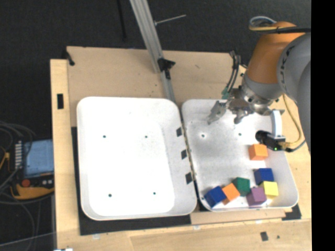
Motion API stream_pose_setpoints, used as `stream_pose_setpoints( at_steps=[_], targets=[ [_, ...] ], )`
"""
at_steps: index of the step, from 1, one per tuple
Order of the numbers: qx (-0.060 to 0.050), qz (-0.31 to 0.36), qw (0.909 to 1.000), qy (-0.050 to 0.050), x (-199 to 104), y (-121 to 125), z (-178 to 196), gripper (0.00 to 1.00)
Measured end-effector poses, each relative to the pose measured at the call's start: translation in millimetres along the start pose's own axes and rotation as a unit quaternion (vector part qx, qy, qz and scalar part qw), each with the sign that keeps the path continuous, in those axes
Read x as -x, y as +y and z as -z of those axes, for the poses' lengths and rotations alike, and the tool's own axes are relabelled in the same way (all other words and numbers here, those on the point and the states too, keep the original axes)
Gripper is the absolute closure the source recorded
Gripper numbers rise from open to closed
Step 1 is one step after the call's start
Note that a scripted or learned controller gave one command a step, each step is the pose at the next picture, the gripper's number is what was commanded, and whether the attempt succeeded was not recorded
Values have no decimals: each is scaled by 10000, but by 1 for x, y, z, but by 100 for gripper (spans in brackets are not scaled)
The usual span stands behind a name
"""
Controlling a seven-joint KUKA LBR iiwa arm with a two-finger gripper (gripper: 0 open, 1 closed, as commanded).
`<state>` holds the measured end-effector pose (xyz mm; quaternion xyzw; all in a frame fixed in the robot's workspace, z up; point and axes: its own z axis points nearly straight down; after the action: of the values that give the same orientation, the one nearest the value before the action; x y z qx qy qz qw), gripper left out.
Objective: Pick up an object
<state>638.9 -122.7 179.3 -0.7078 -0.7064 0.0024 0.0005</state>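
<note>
While its fingers stand apart, the end effector (226, 112) hangs over the right bin (209, 150)
Coloured blocks cluster toward five o'clock; an orange block (258, 151) sits near three

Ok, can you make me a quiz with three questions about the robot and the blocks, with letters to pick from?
1. Where are the blocks?
A. in the left bin
B. in the right bin
C. on the floor

2. How many orange blocks are there?
A. one
B. two
C. four

3. What is the gripper doing?
A. holding a yellow block
B. open above the bin, holding nothing
C. squeezing a purple block

Answers:
1 B: all the blocks, like the green block and purple block, sit in the right bin.
2 B: one orange block lies alone, another orange block sits by the blue block.
3 B: the gripper has spread fingers with nothing between them.
</note>
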Motion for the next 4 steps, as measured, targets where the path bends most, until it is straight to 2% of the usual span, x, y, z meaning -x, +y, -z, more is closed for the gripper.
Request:
stream_pose_setpoints(
  at_steps=[2,3,4],
  targets=[
    [12,-13,10000,-1,9,-1,-84,0],
    [49,-36,10000,4,10,0,-70,100],
    [51,7,10000,12,8,5,-25,100]
  ],
)
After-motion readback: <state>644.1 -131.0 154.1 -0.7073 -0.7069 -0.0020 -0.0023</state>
